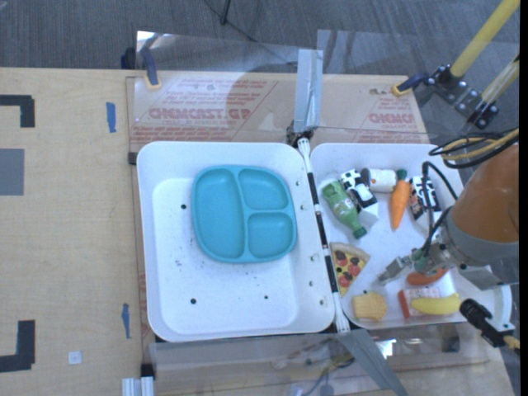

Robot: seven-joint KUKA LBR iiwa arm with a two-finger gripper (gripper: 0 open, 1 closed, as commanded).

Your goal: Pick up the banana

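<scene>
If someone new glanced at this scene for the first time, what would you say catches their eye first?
Probably the turquoise three-compartment plastic plate, lying alone in the shallow white left bin. Next comes the colourful clutter of toy food in the white right bin: an orange carrot, a green bottle, a pizza slice and the yellow banana near its front right corner. The grey arm's claw hovers just above and left of that banana.
</scene>
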